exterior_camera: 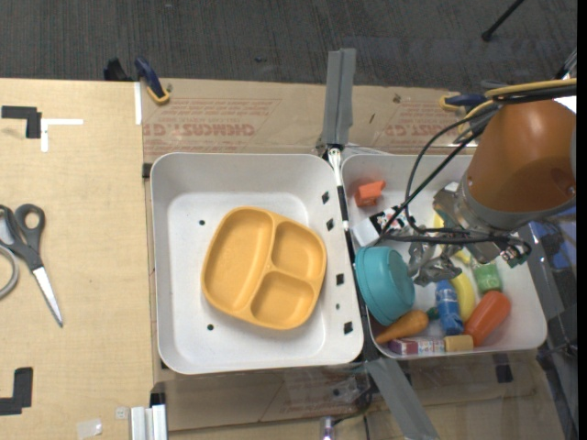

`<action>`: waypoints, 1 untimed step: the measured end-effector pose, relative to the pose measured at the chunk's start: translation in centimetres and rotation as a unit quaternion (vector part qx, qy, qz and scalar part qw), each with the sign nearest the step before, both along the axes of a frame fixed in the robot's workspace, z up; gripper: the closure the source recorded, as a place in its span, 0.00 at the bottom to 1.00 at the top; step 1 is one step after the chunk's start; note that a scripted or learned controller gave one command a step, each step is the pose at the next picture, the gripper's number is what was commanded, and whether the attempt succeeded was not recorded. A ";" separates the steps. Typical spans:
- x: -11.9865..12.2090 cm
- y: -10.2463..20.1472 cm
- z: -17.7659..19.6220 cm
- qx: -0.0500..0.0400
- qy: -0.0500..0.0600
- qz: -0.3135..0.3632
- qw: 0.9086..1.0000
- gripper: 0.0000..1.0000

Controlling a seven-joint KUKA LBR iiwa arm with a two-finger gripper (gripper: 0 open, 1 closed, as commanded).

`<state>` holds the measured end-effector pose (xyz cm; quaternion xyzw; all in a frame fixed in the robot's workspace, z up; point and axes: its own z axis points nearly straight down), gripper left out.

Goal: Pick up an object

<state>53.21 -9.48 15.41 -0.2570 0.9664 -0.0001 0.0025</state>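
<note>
My gripper (435, 266) hangs low over the middle of the right bin (396, 165), below the arm's orange band (525, 161). Just left of it a teal bowl (383, 282) lies tipped on its side. A blue bottle (448, 305) and a yellow banana-like piece (465, 293) lie right under and in front of the gripper. An orange carrot (404, 326) and a red-orange pepper (487, 317) rest near the bin's front wall. A small orange block (371, 192) sits at the back left of that bin. The arm hides part of the bin's right side.
The left bin (174, 273) holds a yellow divided plate (264, 268). A green block (487, 277) and a tan block (458, 342) lie in the right bin. Scissors (33, 255) rest on the bench at far left. Black cables (431, 168) loop beside the arm.
</note>
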 end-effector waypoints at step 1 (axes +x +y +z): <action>-4.4 -8.8 -6.2 0.000 0.001 -0.031 1.000 1.00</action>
